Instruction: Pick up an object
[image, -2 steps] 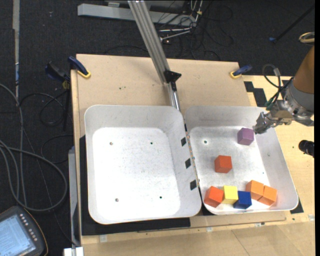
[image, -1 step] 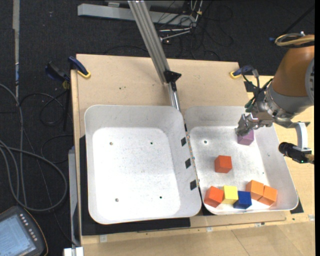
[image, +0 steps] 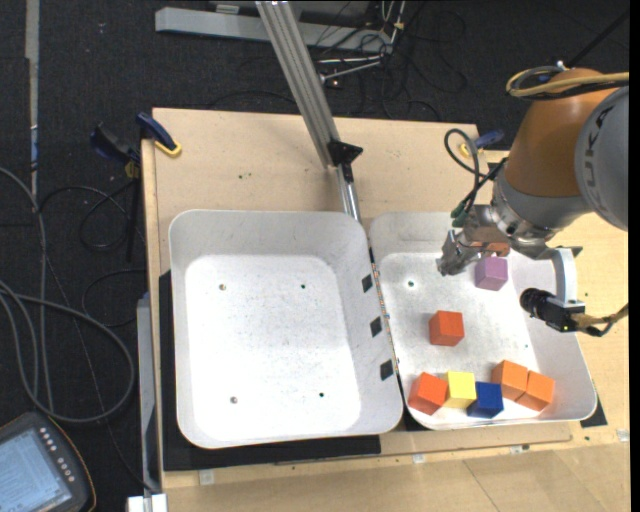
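Pale purple cube sits high in the right-hand shallow white bin, just beside the grey two-finger gripper, apparently touching its right flank rather than lying between the fingers; whether those are apart or together I cannot tell from this slant. To take it cleanly, I judge the arm should shift toward the cube, centre over it, then descend squarely. An orange cube lies nearby.
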